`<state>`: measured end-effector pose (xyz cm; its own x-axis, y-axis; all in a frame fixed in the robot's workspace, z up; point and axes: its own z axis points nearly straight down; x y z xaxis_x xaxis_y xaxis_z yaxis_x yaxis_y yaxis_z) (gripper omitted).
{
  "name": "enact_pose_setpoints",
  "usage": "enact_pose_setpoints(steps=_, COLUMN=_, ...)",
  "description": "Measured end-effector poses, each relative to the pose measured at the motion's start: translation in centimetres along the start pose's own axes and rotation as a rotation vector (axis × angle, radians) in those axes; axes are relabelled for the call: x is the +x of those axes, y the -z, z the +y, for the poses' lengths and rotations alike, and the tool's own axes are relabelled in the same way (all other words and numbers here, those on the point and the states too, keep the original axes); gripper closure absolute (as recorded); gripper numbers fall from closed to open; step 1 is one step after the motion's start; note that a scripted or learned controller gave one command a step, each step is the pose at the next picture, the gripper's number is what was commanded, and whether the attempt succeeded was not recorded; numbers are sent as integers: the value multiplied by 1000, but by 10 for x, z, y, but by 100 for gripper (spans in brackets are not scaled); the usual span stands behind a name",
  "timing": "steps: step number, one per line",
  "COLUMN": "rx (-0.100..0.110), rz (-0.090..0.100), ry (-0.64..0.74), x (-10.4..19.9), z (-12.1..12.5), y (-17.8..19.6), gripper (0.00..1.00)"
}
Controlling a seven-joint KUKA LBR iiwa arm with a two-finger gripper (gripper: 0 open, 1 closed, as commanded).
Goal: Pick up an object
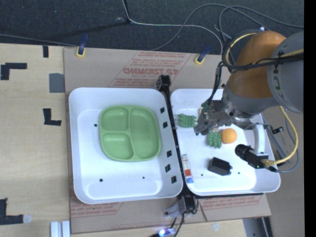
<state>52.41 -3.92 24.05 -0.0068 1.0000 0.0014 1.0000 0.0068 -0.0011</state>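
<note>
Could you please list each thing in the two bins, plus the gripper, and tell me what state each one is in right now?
green divided plate: flat in the left bin, compartments bare.
orange ball: resting in the right bin, beside the gripper.
green toy: lying near the right bin's left wall.
second green toy: lying just below the gripper.
black block: lying flat, apart from the others.
gripper: low over the right bin; grasp unclear.

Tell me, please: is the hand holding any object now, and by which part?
Cannot be told. The hand hangs low in the right bin, between two green objects.
</note>
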Motion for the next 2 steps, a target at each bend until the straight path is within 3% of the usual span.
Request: enact_pose_setpoints(steps=2, rx=1, rz=0, ry=1, x=121, z=7, y=-17, gripper=100)
